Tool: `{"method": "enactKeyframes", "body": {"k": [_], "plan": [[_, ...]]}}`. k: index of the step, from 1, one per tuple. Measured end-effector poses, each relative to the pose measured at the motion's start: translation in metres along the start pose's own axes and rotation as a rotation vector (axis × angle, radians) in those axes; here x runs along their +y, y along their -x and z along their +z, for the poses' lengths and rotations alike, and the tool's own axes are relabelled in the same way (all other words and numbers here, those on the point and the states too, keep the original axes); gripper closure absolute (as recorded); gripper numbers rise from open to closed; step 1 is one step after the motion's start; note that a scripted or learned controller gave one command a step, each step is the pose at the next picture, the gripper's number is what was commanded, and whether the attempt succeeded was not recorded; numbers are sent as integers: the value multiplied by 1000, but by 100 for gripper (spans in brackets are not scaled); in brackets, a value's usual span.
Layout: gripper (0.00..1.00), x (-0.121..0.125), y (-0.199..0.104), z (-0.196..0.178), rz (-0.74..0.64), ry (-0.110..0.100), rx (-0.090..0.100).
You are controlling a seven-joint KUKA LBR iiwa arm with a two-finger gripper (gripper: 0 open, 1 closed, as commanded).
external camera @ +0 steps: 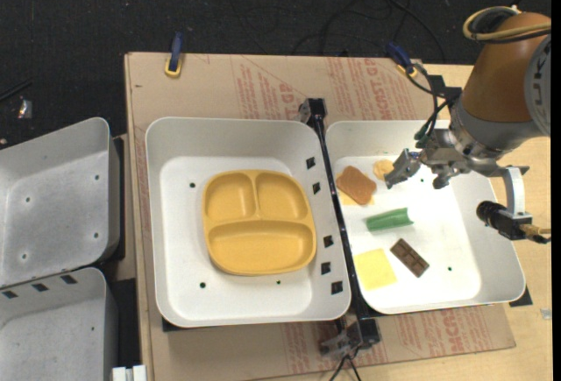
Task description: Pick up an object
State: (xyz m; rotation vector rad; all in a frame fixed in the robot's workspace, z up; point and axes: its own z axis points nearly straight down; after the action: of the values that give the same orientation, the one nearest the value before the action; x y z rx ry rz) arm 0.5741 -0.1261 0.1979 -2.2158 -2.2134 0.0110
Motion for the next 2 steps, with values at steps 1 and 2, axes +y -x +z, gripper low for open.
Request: {"method": "enactKeyframes", "body": {"k": [1,2], "plan": [[0,3,0,-6,-2,11,-2],[0,2,3,38,0,8,-2]]}}
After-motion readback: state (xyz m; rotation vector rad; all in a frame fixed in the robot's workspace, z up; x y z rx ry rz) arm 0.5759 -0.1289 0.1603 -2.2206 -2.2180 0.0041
